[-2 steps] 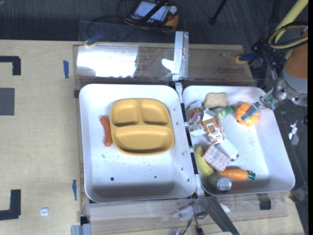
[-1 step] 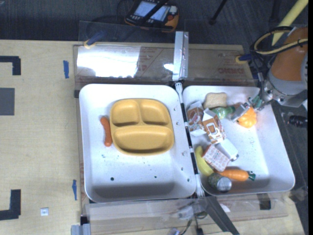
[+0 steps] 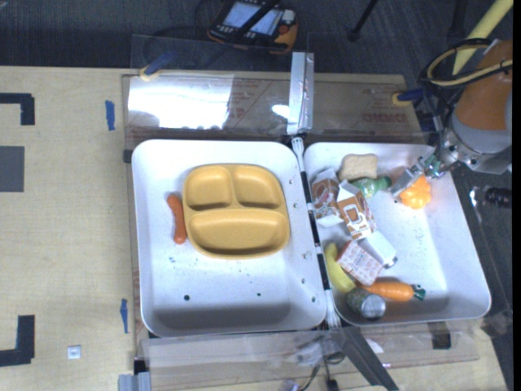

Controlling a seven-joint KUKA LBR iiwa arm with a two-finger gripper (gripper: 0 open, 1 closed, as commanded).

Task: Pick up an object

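pale wooden bench (image 3: 65,243) under two shallow white bins, dark carpet beyond its far edge with a handheld pendant (image 3: 251,21) lying on it. in the left bin (image 3: 155,300), a yellow three-compartment tray (image 3: 236,208) near the middle, an orange sausage-shaped toy (image 3: 177,218) just beside the tray's left edge.

in the right bin (image 3: 456,251), a heap along the left wall: bread-coloured piece (image 3: 358,166) toward the far edge, green item (image 3: 373,186) touching it, crumpled printed packets (image 3: 346,210) below, a checked red-and-white packet (image 3: 361,261) nearer the front, banana (image 3: 338,272) against the left wall, carrot (image 3: 392,290) and a grey round can (image 3: 366,305) at the near edge.

gripper (image 3: 429,168) low over the far right corner of that bin, at the end of the grey arm with its orange band (image 3: 487,104). fingers too small and blurred to read, so open or closed cannot be told. orange-yellow object (image 3: 415,194) directly beside and just below the fingertips, touching or nearly so; whether pinched between them unclear. well apart from the heap, with bare bin floor between.
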